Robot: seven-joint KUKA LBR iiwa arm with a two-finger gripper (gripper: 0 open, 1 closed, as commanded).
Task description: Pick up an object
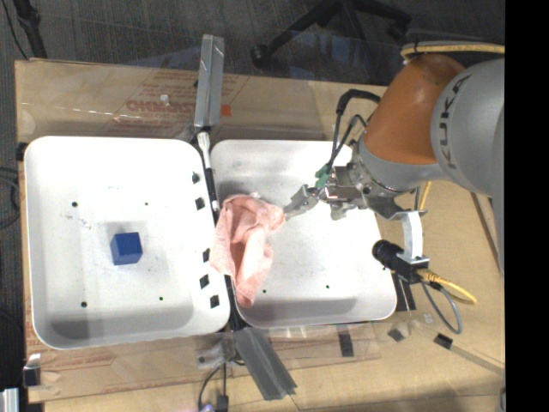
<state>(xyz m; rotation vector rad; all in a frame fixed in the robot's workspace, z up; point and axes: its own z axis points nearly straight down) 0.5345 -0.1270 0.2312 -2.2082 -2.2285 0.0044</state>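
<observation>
At the far left we see the left bin (51,230), a shallow white tray holding a small blue cube (126,247) that sits alone toward its middle, well apart from everything else. Moving right, we come to the seam where the two bins meet, with a grey metal bar (208,80) rising from it toward the top of the view. Draped against the left wall of the right bin (343,294) lies a crumpled pink cloth (247,240) — its upper edge bunched, its lower part trailing down toward the bin's near corner.

Just beside the cloth's upper right corner we find the gripper (300,201), low over the bin floor; we cannot tell how its fingers stand, and nothing shows between them. Behind it the arm (429,118) — orange band, grey casing — reaches in from the right.

The bins rest on a brown cardboard-covered bench (103,93); beyond it we see dark carpet and the legs of an office chair (334,7).
</observation>
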